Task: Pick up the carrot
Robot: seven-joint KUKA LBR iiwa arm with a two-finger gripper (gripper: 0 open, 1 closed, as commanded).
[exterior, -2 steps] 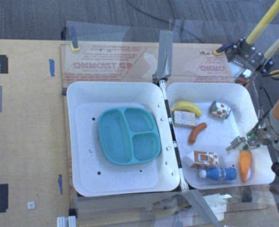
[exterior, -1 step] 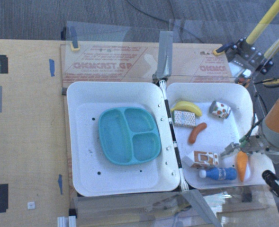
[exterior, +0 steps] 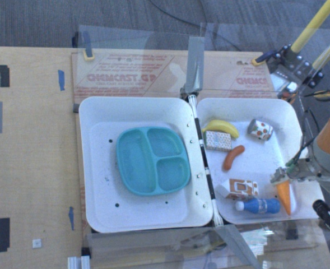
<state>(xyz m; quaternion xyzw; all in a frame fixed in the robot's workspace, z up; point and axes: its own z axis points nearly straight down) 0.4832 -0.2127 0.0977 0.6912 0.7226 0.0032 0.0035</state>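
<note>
Nearest the camera, along the lower wall of the right bin, a blue-and-white bottle lies on its side, its white cap pointing left. Just to its right the carrot lies in that bin's lower right corner, its narrow end toward the lower wall and its broad end up toward the gripper. The gripper sits right over that broad end, at or very near contact, though how its fingers stand is too small and cluttered to make out, and whether the carrot is between them cannot be told. The arm enters from the right edge, its orange band showing above the wrist. Just above the bottle rests a small orange-and-white carton. Farther up, near the middle of the bin, an orange-red sausage lies at a slant, and beside its upper left is a small patterned packet. Beyond that a yellow banana curves near the upper left corner, and a red-and-white dotted box sits well to its right. The left bin holds a teal divided plate with three compartments, lying flat near its middle. Behind both bins lies a board with red lettering.
</note>
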